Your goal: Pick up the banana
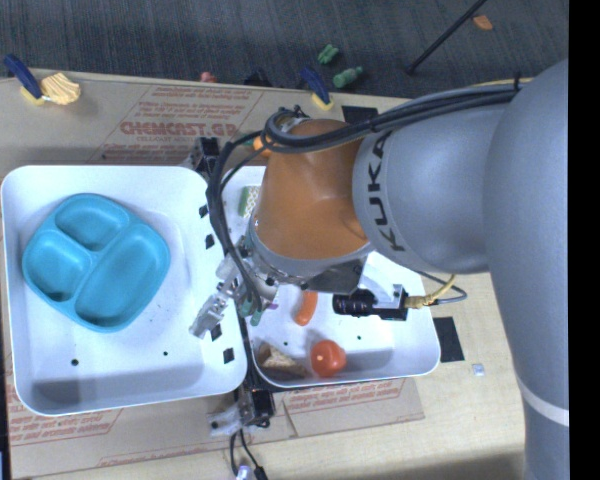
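Note:
My gripper (pixel 213 315) hangs low over the divide between the two bins, at the left bin's right edge. The arm's orange band and grey body cover most of the right bin (pixel 420 343). In the part of that bin that shows lie a red tomato-like ball (pixel 326 358), a small orange carrot-like piece (pixel 306 309) and a brown item (pixel 279 359) in the front corner. A bit of something green (pixel 247 201) peeks out beside the arm at the bin's back left.
A blue divided plate (pixel 95 258) rests in the left bin (pixel 40 388), toward its back left. Cardboard lies under both bins. Cables loop around the wrist. A black connector (pixel 368 306) sticks out over the right bin.

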